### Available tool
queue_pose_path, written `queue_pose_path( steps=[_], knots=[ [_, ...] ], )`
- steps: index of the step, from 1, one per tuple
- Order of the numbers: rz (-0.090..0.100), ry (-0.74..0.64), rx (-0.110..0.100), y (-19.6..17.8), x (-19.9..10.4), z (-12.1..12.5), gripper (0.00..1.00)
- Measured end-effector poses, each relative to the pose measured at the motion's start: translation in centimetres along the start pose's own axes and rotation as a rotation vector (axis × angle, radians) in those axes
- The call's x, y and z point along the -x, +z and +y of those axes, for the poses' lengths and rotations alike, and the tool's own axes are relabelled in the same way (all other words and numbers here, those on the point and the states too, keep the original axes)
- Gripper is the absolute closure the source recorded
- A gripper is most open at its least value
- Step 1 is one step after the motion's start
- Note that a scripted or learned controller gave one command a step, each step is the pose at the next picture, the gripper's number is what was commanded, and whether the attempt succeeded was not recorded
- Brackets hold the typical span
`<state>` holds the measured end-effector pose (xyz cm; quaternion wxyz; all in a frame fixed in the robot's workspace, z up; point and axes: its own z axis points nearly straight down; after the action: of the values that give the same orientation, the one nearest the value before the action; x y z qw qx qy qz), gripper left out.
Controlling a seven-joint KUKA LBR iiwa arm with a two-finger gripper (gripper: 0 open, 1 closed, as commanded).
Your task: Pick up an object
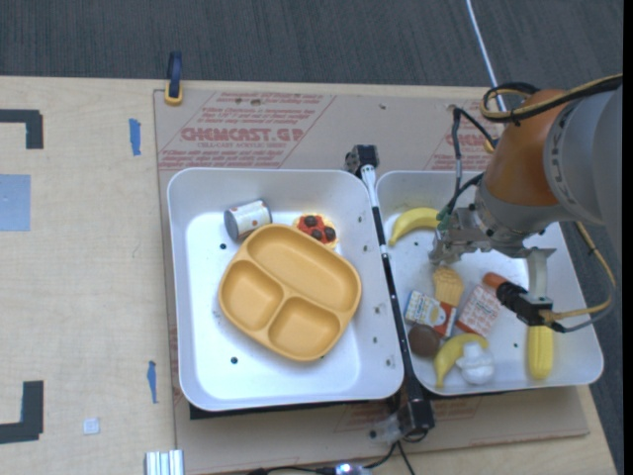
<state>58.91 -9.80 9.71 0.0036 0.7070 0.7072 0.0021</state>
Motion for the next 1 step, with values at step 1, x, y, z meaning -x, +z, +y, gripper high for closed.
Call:
queue_pose_path(
  steps=[1],
  knots=[
    [0.002, 0.002, -0.009, -3.08, 5.81, -8.2, 1.0]
  ],
)
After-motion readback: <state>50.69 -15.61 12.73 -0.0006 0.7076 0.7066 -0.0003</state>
